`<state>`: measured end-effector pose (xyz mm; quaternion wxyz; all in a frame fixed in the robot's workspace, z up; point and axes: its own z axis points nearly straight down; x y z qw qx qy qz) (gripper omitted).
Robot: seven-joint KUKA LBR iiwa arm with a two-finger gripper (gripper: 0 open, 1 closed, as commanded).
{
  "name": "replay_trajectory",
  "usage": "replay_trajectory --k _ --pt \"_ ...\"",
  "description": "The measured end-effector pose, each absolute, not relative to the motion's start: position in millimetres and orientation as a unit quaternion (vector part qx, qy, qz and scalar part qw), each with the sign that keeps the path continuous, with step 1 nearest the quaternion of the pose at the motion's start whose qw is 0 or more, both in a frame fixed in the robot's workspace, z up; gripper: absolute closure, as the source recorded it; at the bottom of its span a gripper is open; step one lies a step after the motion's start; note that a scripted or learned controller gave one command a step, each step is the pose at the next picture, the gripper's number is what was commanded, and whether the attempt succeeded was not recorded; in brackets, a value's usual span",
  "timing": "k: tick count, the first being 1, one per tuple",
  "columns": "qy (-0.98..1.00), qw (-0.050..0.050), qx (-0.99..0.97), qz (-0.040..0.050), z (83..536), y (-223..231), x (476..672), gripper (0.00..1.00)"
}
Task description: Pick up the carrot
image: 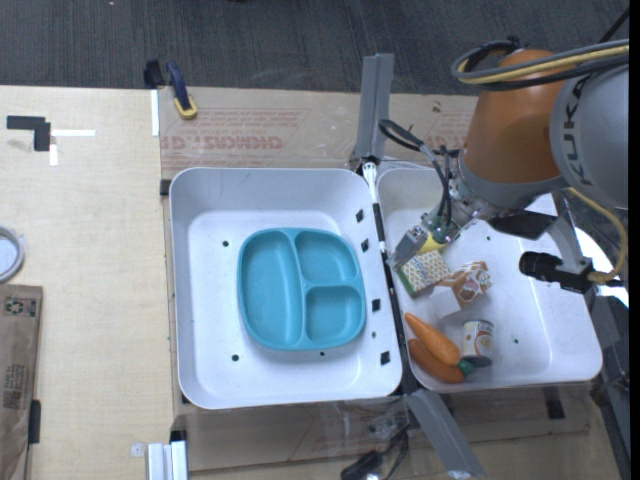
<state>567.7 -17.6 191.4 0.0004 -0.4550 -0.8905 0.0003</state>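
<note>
Carrot (pixel 434 348), orange and tapered, lay in the right bin (pixel 545 313) at its near left corner, close against the wall that divides the two bins, its thin tip pointing up along that wall. It looked smooth and plump, widening toward the bin's front edge. Just beside its thick end stood a small can (pixel 478 339) with a red and white label, near enough that little room showed between the two. Above the carrot, a flat patterned packet (pixel 423 270) and a brown-and-white wrapped item (pixel 468 282) lay close together, leaving a small patch of bare white floor between them and the carrot. The right half of that bin's floor was open.

The gripper (pixel 438 230) hung over the upper left part of the right bin, above the packet and well apart from the carrot; whether it was spread or closed could not be told, since the orange wrist band and cables hid much of it.

The left bin (pixel 200 298), shallow with rounded corners, held a blue three-compartment plate (pixel 300 288) of smooth plastic.
</note>
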Motion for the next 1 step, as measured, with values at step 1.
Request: replay_trajectory --k 1 --pt "-0.954 0.0 -0.301 0.0001 191.3 -36.4 568.0 0.0"
